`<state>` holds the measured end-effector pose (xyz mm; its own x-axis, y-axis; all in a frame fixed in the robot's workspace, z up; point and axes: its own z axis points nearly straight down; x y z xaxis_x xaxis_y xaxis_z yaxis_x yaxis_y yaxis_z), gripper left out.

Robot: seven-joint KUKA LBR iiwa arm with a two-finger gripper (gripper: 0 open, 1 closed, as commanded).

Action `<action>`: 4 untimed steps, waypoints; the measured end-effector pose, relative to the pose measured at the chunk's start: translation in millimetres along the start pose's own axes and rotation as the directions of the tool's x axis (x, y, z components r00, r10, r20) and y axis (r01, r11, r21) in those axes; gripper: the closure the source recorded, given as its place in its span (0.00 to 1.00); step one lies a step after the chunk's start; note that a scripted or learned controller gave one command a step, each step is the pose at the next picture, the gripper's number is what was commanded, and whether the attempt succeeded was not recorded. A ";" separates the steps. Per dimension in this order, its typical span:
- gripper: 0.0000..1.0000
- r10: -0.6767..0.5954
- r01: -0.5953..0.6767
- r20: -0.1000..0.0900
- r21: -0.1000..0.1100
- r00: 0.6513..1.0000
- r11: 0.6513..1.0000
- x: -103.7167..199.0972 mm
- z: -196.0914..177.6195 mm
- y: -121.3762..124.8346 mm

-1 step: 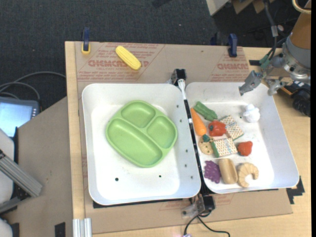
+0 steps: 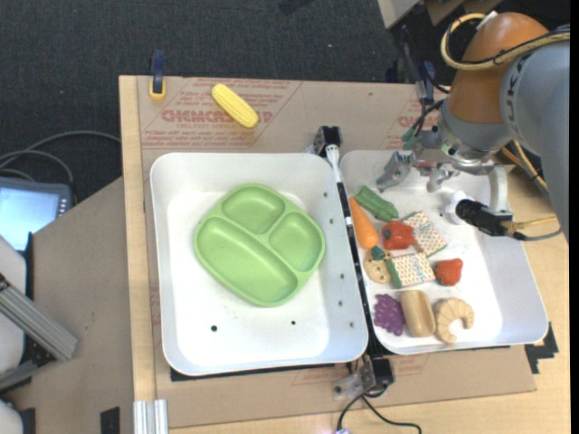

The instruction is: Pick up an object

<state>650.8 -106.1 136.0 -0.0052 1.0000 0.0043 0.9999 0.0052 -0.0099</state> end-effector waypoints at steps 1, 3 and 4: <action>0.00 0.005 -0.005 0.004 -0.012 1.000 1.000 14.2 52.3 -28.4; 1.00 0.007 -0.007 0.004 -0.011 1.000 1.000 13.2 41.3 -51.6; 0.00 0.007 -0.007 0.004 -0.010 1.000 1.000 13.2 42.0 -51.8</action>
<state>598.5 -93.1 94.6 0.0017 1.0000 0.0006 1.0000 -0.0017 -0.0001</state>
